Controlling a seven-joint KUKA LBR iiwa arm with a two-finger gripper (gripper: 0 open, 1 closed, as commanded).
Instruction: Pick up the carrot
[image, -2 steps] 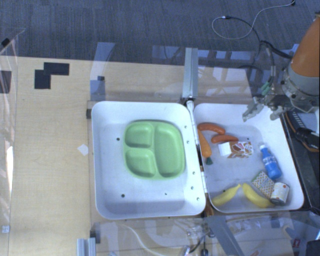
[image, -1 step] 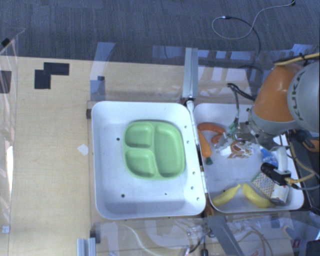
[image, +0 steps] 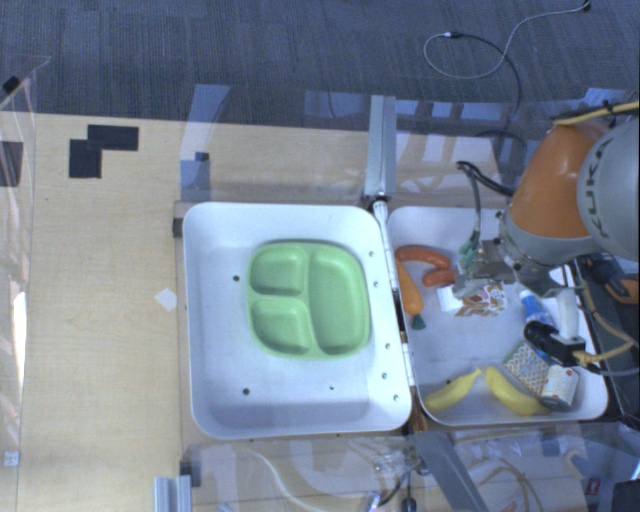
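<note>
Right now you have the slim orange carrot with its dark green stem end (image: 408, 296) lying in the right-hand shallow white plastic bin (image: 440, 225), hard against that bin's left wall, its stem end pointing toward the near side. Just beside it, further into the bin, lies a curved reddish-orange sausage-shaped piece (image: 428, 258), and a second short red piece (image: 437, 278) sits close under that one.

Your grey two-finger gripper (image: 478, 272) is low over the middle of the same bin, near the red pieces and apart from the carrot. It is seen from above, so you cannot tell how far the pincer stands apart, and nothing can be seen gripped in it. A small white printed packet (image: 483, 298) lies directly beneath it.

Toward the bin's near edge you see two yellow bananas (image: 485, 389), and at the right a blue-capped item (image: 532, 305) and a patterned box (image: 530, 366).

The left-hand white bin (image: 210, 330) holds a pale green plastic plate with three compartments (image: 306, 299), lying flat in the middle.
</note>
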